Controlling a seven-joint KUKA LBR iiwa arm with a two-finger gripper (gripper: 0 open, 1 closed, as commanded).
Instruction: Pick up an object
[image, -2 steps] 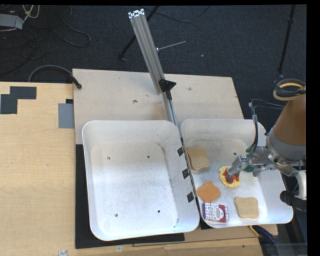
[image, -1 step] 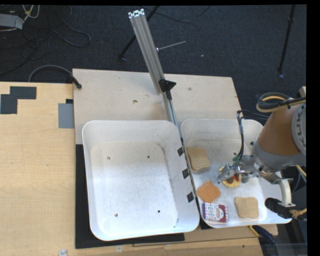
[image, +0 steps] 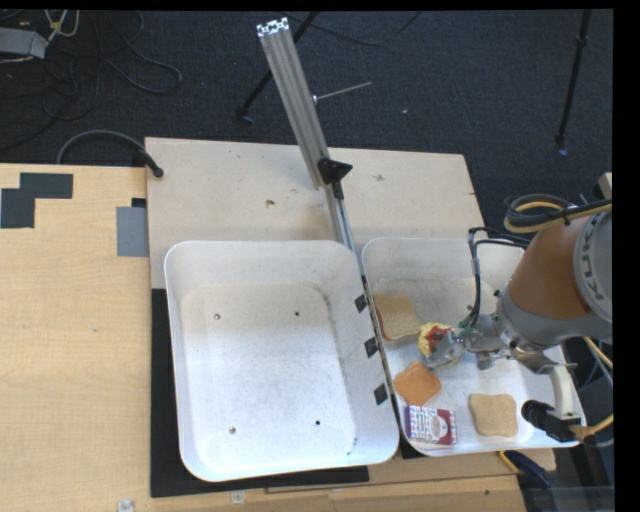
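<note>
Seen from above at a slant: a pale counter (image: 410, 190) bearing two shallow white bins side by side. Left bin (image: 260, 360) large, its floor speckled. Right bin (image: 420, 265) holding five small things. Near its left wall, a tan sponge-like square (image: 397, 316). Just right of that, a small yellow-and-red toy (image: 433, 338). Below the toy, an orange square piece (image: 417, 384), tilted like a diamond. At the bin's near edge, a red-and-white printed packet (image: 431, 425), and to its right a tan bread-like slice (image: 493, 414). Reaching in from the right, a grey arm with an orange band (image: 545, 275), wrist low over the right bin. Pincer (image: 458, 345) right against the yellow-and-red toy, touching or nearly so; open or closed, cannot tell, too small and blurred. Slanting metal rail (image: 300, 105) rising behind the bins.
</note>
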